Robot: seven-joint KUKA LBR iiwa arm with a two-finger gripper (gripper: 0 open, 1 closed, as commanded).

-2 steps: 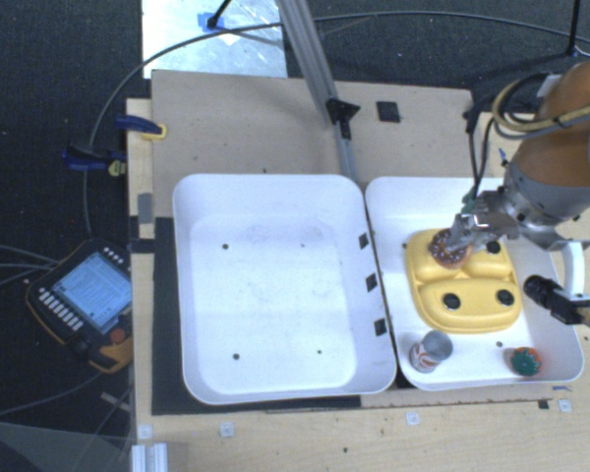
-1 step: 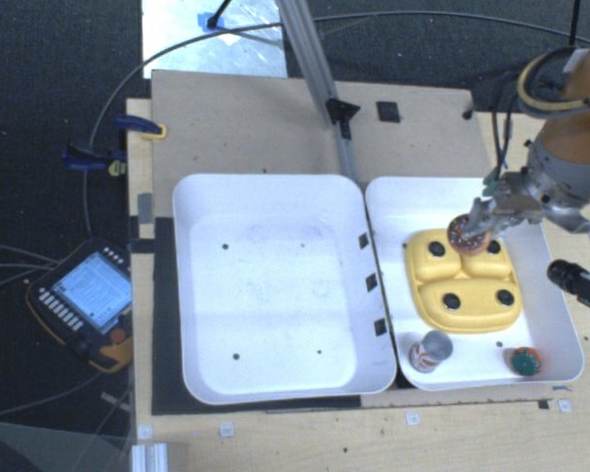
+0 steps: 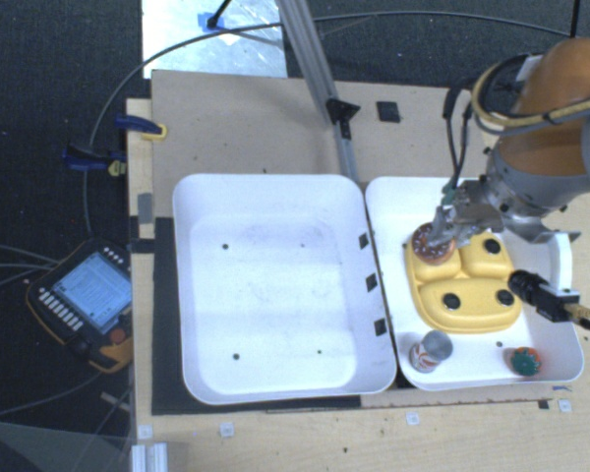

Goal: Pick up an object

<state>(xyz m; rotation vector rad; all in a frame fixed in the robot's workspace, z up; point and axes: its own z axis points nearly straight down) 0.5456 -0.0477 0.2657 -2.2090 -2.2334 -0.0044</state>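
Hovering fingers [image 3: 441, 226], spread unclear, sit just above a round brown object [image 3: 432, 245].

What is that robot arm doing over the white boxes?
The arm reaches in from the right, and its gripper hangs low over the right bin. It is right above a small round brown thing sitting at the corner of a big yellow toy. A small cup and a little ball lie near the bin's front edge. I can't tell if it has grabbed anything yet. The left bin sits beside it.
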